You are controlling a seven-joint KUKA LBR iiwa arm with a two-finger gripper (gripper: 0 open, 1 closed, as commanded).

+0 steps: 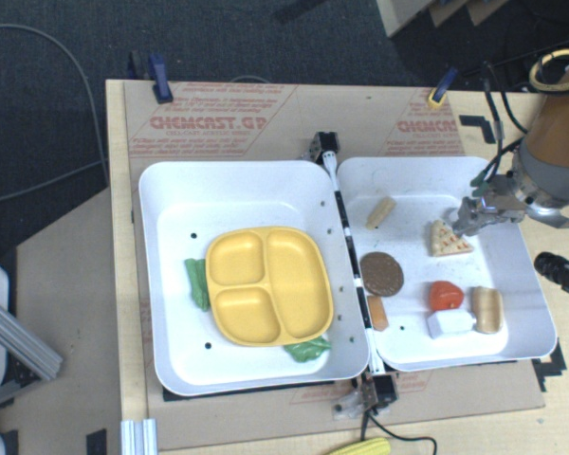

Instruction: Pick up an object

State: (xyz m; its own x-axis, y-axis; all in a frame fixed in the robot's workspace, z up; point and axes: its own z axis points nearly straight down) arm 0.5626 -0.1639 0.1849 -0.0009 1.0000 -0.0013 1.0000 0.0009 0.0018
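Gripper (pixel 469 216) low over right bin (pixel 512 349), upper right part, tips right at top edge of tan cracker wedge (pixel 449 241); can't tell its state. Brown round patty (pixel 381 273), red tomato (pixel 445 295), white block (pixel 450 323), bread roll (pixel 486 309) nearby. Yellow divided plate (pixel 267 284) in left bin (pixel 171 207), green leaf (pixel 197 282) beside it

I see a yellow tray (pixel 268 284) over green leaves (pixel 198 283) in the white left bin (pixel 171 207). The right bin (pixel 512 344) holds a dark brown disc (pixel 381 274), a red tomato (pixel 446 296) and a white block (pixel 450 324).
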